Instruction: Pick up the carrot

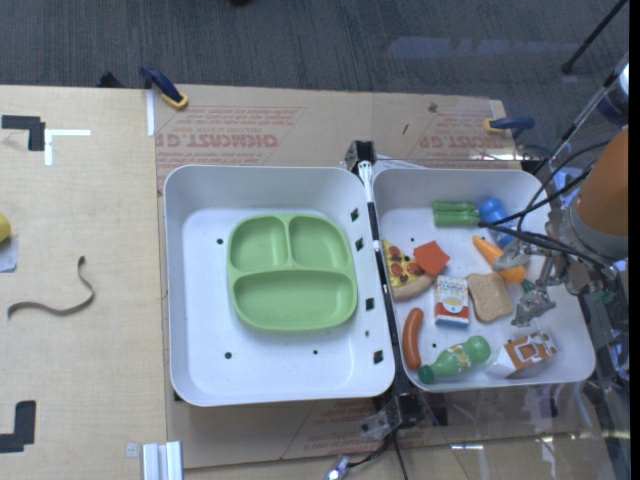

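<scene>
Camera view looks down on two white bins side by side on the table [80,168], and the action is all at the right of the frame. The carrot [488,250] lies in the right bin [400,193], toward its right side, just below a blue ball [491,210] and a green vegetable [455,213], and just above a slice of bread [489,296]. It is a short orange piece, partly crossed by cables and the metal of the tool.

From where I stand, this looks like the approach step: the gripper [530,303] hangs low over the right part of that bin, a little below and to the right of the carrot, near the bread and a small orange-and-white carton [530,348]. Nothing sits between the jaws that I can make out, and whether they are set wide or narrow I cannot tell; the metalwork is too cluttered.

The arm [610,193] comes in from the right edge, its orange band high above the bin rim, the wrist pointing down and leftward into the bin.

The next move, I'd judge, calls for shifting up-frame and slightly left to centre over the carrot, then descending without snagging the bread or ball.

The left bin [190,298] holds a green divided plate [293,272].
</scene>
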Robot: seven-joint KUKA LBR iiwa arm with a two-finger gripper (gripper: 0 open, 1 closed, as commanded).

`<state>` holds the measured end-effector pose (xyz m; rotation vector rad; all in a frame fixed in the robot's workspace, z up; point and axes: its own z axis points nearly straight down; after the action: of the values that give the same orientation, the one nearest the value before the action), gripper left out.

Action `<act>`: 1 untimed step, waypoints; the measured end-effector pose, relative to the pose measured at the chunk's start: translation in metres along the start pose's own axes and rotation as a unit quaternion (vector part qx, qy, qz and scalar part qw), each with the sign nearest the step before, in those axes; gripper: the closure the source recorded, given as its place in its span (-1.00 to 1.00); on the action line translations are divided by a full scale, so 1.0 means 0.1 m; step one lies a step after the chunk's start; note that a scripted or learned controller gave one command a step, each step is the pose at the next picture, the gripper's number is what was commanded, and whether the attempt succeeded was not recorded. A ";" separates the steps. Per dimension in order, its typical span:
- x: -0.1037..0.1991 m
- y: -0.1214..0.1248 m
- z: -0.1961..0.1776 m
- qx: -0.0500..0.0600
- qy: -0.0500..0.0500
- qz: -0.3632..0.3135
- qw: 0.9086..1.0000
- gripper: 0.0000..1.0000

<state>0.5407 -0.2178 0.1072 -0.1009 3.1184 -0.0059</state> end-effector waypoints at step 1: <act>-0.57 -0.07 0.15 0.000 0.008 0.192 0.981 -1.00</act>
<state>0.5980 -0.2213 0.0937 0.5025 3.0944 -0.0009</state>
